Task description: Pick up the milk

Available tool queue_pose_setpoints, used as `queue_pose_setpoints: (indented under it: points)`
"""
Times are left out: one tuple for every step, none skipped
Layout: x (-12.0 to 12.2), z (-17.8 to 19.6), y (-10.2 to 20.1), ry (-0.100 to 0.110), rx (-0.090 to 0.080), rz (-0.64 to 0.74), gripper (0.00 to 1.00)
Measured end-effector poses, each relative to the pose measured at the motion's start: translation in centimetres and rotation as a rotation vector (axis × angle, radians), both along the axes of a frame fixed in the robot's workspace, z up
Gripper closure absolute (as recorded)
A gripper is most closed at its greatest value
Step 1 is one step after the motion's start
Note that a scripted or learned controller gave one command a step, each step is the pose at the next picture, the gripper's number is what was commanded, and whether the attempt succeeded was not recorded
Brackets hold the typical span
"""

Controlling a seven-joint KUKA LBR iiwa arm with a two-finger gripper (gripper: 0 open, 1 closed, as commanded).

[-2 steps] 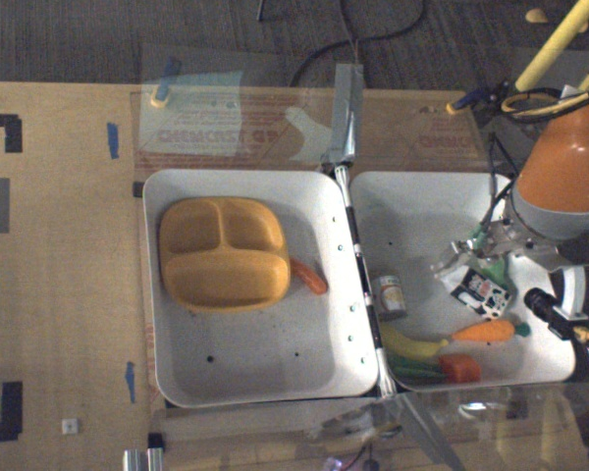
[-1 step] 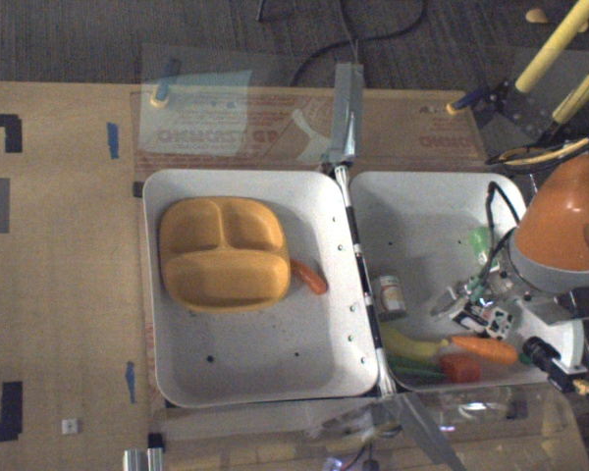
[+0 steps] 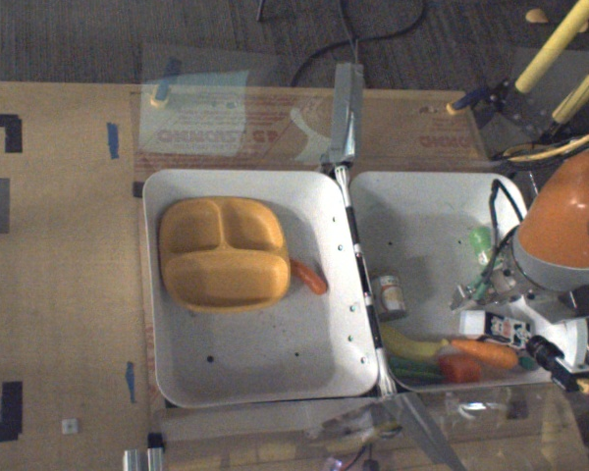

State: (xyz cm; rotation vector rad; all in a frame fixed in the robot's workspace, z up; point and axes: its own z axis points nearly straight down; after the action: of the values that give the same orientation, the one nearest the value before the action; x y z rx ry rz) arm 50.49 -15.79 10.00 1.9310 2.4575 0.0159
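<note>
Pincer low in right bin, just above milk carton by front-right corner; grip state can't tell. Milk not lifted yet — grasp, lift left.

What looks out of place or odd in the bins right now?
The yellow divided plate in the left bin lies upside down, with a small orange sausage against its right edge. In the right bin, a can lies tipped on its side.

Dim warm light, soft focus, faint shadows, mild grain
</note>
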Motion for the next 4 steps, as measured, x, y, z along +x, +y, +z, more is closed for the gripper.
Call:
queue_pose_setpoints:
  points:
    - [0.0, 0.0, 0.0, 0.000, 0.000, 0.000, 0.00]
    - [-1.3, -1.1, -5.8, 0.011, 0.014, -0.116, 0.00]
    - [-2.2, -1.1, -3.4, 0.008, 0.001, -0.116, 0.00]
    - [0.1, -1.1, -5.0, 0.016, 0.016, -0.391, 0.00]
